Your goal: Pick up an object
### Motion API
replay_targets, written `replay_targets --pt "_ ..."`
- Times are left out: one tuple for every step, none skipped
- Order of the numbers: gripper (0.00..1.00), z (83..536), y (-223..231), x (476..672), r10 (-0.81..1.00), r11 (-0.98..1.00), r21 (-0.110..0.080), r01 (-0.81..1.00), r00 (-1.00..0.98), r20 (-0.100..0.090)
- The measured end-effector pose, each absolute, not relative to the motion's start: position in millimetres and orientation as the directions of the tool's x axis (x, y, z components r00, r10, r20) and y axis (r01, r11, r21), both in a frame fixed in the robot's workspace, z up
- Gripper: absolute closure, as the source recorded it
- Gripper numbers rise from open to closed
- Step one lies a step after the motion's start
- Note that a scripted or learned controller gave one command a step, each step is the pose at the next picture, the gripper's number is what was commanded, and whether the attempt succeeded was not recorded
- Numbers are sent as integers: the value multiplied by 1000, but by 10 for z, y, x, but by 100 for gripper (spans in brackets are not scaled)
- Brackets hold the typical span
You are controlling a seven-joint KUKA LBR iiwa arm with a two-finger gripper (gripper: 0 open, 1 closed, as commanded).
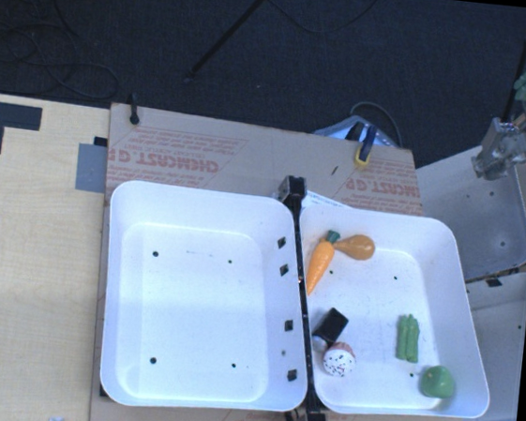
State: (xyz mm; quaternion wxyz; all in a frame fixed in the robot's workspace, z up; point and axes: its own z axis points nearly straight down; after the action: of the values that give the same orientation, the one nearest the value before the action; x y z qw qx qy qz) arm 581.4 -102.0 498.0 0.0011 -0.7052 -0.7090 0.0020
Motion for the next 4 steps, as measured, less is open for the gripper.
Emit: replay_targets --pt "100 5360 -529 5229 1000 5 0 1000 -5 1" --pt "100 5381 -76 4769 1000 5 -4 1000 -5 1" --pt "100 5375 258 4760 1000 3 -5 1000 -3 0" --pt "100 5372 505 4758 1000 2 -4 1000 -2 0"
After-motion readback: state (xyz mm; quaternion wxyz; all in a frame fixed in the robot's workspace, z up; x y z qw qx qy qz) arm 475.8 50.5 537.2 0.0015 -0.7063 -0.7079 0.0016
